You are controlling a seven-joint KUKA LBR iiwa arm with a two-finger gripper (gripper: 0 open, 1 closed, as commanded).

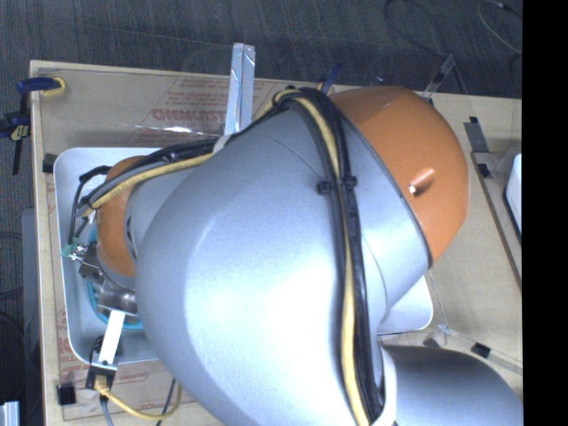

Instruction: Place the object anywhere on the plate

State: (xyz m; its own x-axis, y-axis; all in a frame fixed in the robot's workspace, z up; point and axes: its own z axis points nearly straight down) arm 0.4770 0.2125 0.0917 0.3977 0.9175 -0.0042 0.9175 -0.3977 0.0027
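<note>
My grey arm with its orange band (417, 176) leans far over the bench and covers most of both bins. Its wrist reaches down into the left white bin (60, 238), where the gripper (105, 298) sits low near the bin's front left corner. A thin sliver of a blue plate (92, 304) shows just under and beside the gripper. The arm hides the rest of the plate and whatever object lies in the bin.
A metal upright post (241, 87) stands behind the bins. A blue clamp (40, 84) grips the bench's far left corner. A yellow cable (133, 408) loops at the front edge. A corner of the right bin (417, 313) shows under the arm.
</note>
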